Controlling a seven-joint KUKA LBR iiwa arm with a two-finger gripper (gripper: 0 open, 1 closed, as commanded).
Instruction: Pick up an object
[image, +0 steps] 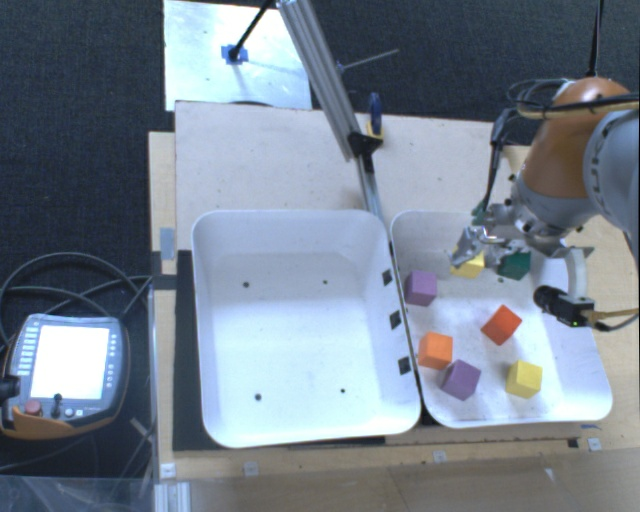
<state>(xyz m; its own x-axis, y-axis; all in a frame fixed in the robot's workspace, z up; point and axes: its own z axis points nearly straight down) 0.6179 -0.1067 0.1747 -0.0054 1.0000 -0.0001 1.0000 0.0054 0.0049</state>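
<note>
My gripper (474, 245) hangs over the back part of the right bin (590, 395), at the end of the grey arm with the orange band. A small yellow block (468, 266) shows directly under it, partly covered by the gripper body. Whether the block is touched or held cannot be made out. A dark green block (516, 266) lies just to the right of the gripper.
In the right bin also lie a purple cube (421, 287), a red-orange cube (501, 324), an orange cube (435, 350), a second purple cube (461, 379) and a yellow cube (523, 378). The left bin (215, 300) adjoins it. A metal pole (330, 85) slants across the back.
</note>
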